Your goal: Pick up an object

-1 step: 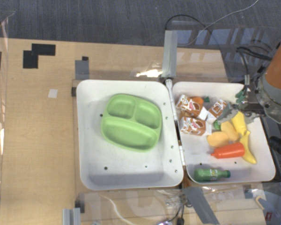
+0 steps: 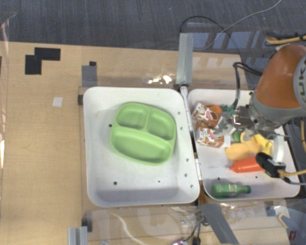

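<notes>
While the gripper (image 2: pixel 239 128) hangs low in the right bin (image 2: pixel 210 167), apparently reaching for the yellow toy (image 2: pixel 244 148) just beside it, its state cannot be told, so the approach step needs a confirmed closure before lifting.

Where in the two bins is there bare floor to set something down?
Left bin: open floor all around the green divided plate, widest along the near edge and the left side. Right bin: crowded with snack packets, a yellow toy, an orange piece and a green bottle; a small bare patch lies between packets and bottle.
</notes>
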{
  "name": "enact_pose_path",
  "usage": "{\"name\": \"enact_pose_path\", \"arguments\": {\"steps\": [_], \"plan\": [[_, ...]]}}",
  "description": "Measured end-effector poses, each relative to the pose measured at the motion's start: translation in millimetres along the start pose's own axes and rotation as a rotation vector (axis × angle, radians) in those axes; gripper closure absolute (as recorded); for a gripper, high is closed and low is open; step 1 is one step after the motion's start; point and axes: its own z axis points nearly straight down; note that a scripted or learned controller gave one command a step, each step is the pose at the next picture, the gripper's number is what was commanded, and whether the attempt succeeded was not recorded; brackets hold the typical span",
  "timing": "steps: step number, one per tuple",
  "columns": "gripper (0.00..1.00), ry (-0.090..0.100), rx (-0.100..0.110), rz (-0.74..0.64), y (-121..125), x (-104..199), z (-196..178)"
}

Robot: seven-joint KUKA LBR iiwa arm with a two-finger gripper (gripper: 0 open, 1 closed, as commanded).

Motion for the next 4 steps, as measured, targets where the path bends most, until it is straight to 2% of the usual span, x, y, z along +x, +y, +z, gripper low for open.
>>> {"name": "enact_pose_path", "arguments": {"steps": [1,2,3,4], "plan": [[0.0,0.004,-0.035,0.102,38.6,-2.9,66.0],[0.0,0.011,-0.044,0.149,41.9,0.7,74.0],[0.0,0.007,-0.057,0.032,41.1,-2.5,73.7],[0.0,0.007,-0.057,0.032,41.1,-2.5,73.7]]}}
